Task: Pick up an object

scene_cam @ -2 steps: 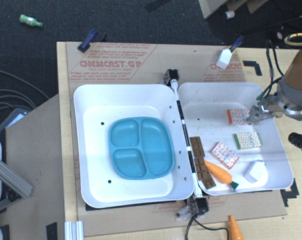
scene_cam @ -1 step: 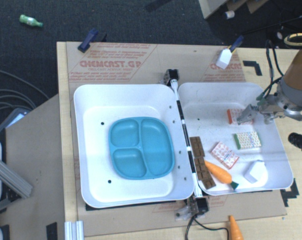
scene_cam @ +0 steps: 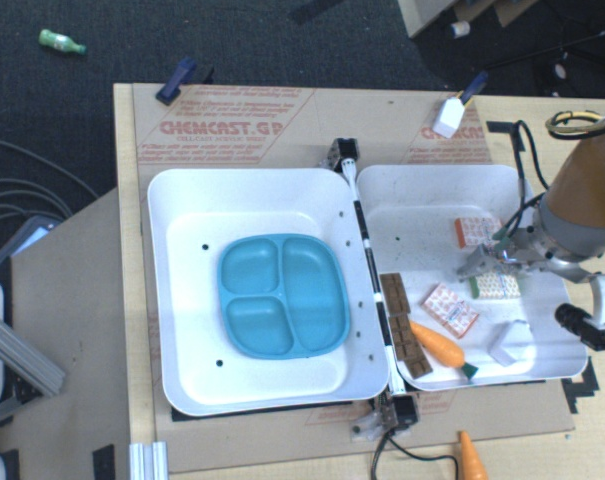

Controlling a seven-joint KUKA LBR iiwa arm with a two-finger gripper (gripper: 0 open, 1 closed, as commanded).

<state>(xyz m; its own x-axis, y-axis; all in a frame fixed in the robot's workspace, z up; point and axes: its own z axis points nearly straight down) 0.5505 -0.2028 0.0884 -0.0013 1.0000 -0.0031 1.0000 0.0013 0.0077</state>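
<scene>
Several small objects lie in the right bin [scene_cam: 422,193]. An orange carrot [scene_cam: 438,344] with a green tip rests near the front edge. Beside it is a red-and-white patterned packet [scene_cam: 450,310]. A green-and-white packet [scene_cam: 496,287] and an orange-red packet [scene_cam: 473,231] lie further right and back. A small grey block [scene_cam: 504,345] sits near the front right, and a brown bar [scene_cam: 403,326] runs along the bin's left wall. My gripper [scene_cam: 486,260] hangs low over the bin between the orange-red packet and the green-and-white packet, just above the latter.
A blue divided plate [scene_cam: 282,295] lies in the left bin [scene_cam: 182,218]. The arm [scene_cam: 582,203] comes in over the right bin's right edge. A white tag [scene_cam: 448,119] and a blue clip [scene_cam: 176,81] lie on the bench behind the bins.
</scene>
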